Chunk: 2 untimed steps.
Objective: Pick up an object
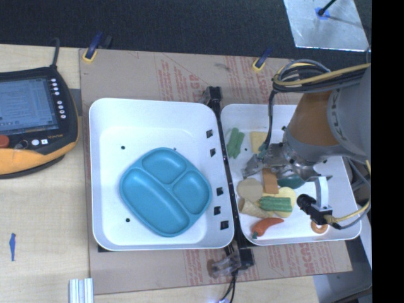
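Your end effector sits low in the right bin, over the toy food pile. Whether it is released, clenched or grasping cannot be determined; the wrist hides it. The orange piece lies directly beneath, long axis running roughly up-down in view. The green block lies just below; the red pepper further down. The left bin holds a blue tray.
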{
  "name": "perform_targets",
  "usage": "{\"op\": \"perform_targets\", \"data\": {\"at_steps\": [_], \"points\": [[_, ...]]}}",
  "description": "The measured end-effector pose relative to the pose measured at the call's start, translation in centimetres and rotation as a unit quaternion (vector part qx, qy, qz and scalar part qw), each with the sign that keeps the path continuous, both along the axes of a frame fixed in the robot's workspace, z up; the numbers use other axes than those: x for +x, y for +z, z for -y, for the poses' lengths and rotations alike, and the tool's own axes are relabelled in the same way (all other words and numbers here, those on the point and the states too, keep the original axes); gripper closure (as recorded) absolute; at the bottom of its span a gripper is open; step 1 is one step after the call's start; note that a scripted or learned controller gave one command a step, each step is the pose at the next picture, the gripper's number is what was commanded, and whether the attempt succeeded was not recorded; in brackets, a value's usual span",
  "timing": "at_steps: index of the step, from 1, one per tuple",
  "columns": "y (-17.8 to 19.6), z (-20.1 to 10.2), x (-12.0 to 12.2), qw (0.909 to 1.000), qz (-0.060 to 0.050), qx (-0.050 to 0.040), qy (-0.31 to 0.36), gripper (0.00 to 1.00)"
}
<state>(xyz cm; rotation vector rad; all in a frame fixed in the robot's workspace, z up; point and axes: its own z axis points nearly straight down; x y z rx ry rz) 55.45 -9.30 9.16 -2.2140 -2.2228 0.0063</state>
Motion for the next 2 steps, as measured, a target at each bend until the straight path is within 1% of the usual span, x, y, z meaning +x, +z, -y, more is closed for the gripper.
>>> {"op": "perform_targets", "data": {"at_steps": [1,2], "points": [[1.1,0.1,0.1,1.0,0.0,0.0001,0.0,1.0],[10.7,-6.1,7.4,1.0,0.009,0.0005,0.004,1.0]]}}
